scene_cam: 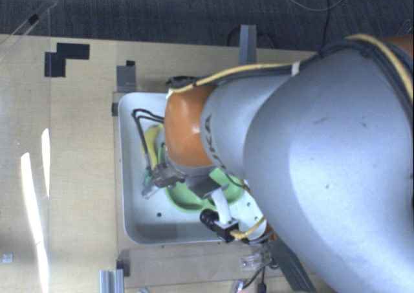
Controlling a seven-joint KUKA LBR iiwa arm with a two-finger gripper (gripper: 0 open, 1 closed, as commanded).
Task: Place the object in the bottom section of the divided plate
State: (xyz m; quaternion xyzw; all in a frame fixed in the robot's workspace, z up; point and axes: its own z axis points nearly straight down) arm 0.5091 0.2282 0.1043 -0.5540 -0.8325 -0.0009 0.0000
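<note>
A light green divided plate (184, 198) lies in the left white bin (132, 220), mostly covered by my arm. A yellow object (153, 140) shows just left of the orange wrist band, near the bin's back left. My gripper (150, 185) hangs over the plate's left edge, under the wrist; its fingers are largely hidden by the wrist and cables.
The big grey arm covers the right half of the view, including the right bin. Black cables (139, 117) loop beside the wrist. Metal brackets (126, 75) stand at the bin's corners. A clear panel stands at the bench's left.
</note>
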